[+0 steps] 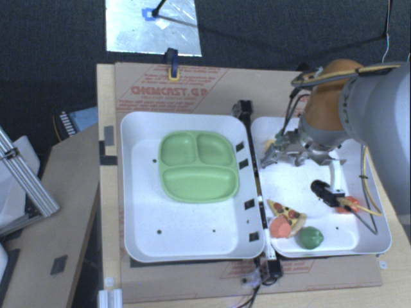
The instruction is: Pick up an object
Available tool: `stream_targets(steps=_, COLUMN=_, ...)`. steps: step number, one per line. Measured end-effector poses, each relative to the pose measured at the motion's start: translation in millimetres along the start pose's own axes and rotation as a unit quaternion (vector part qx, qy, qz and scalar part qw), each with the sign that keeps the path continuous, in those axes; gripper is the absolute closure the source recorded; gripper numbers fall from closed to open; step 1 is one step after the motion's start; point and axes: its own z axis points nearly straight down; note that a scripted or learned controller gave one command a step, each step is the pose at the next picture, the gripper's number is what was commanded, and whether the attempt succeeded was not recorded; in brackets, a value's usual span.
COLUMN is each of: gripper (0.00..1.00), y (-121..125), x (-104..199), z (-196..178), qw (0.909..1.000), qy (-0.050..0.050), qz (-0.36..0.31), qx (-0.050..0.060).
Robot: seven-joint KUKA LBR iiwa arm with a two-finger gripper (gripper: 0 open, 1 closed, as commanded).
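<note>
Arm masks the right bin's far corner

Your grey arm (379, 108) runs off the right edge and covers the back of the right bin (292, 188). The gripper (282, 151) is an unclear tangle of metal, and an orange-red thing (351, 204) is too small to name.

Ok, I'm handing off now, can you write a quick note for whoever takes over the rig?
Gripper: over the far left part of the right bin, nothing seen held.
Things: pizza slice, red round piece and green ball sit close together near the right bin's front edge, apart from the gripper. Green divided plate lies in the left bin.
Done: nothing picked yet.
Left: grasp one object and lift it.
</note>
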Motion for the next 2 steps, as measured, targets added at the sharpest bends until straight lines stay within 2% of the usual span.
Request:
stream_targets(steps=1, gripper=1.00, y=2, x=0, z=-13, qw=1.0000, qy=-0.001, qz=0.000, qx=-0.003)
stream_targets(steps=2, gripper=1.00, y=13, x=-5, z=-67, qw=1.0000, qy=-0.001, qz=-0.001, qx=-0.005)
